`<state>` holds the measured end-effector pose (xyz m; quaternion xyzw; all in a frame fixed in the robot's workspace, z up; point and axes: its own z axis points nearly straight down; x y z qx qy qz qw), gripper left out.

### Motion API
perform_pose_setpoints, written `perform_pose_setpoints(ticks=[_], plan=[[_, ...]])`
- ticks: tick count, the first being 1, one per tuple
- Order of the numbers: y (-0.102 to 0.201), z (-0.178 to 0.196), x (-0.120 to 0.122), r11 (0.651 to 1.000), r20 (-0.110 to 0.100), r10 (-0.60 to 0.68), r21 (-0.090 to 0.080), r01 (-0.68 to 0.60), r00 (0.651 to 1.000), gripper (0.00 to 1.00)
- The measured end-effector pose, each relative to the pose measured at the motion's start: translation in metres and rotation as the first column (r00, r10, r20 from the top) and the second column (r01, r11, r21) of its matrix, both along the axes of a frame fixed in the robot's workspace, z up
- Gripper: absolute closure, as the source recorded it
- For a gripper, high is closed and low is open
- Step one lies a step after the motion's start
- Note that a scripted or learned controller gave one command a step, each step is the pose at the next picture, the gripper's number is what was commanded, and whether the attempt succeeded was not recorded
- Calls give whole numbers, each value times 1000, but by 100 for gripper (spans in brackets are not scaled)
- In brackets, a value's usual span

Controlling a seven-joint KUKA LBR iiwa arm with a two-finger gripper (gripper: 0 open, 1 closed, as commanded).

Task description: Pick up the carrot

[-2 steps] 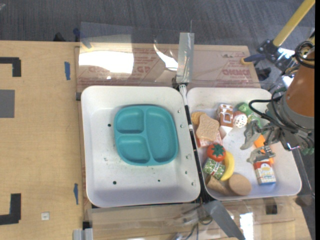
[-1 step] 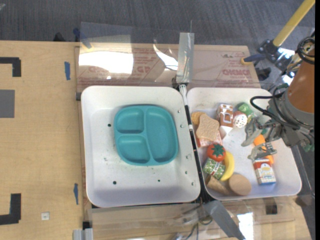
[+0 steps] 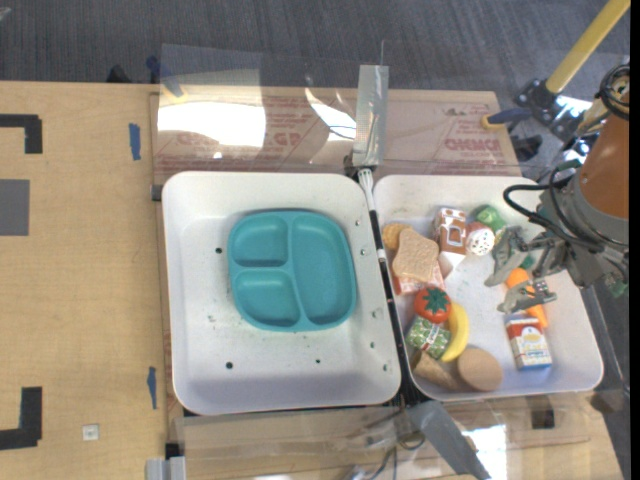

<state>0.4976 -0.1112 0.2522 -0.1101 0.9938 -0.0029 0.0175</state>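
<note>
The carrot (image 3: 517,278) is a small orange piece in the right bin (image 3: 585,373), toward its right side. My gripper (image 3: 522,268) comes in from the right and sits low right over it, its grey metal parts on both sides of the orange. Most of the carrot is hidden by the gripper, so I cannot see whether it is held. Just below them stands a small white bottle (image 3: 527,346) with a red label and an orange cap.
The right bin also holds a bread slice (image 3: 417,258), a red tomato (image 3: 433,304), a banana (image 3: 458,333), a brown roll (image 3: 478,368), a small carton (image 3: 452,230) and a green item (image 3: 488,216). A teal divided plate (image 3: 293,270) lies in the left bin (image 3: 190,368).
</note>
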Motion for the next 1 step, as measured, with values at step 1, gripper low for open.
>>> perform_pose_setpoints(ticks=[1], plan=[[1,11,2,1000,8,0,0,0,1000,100]])
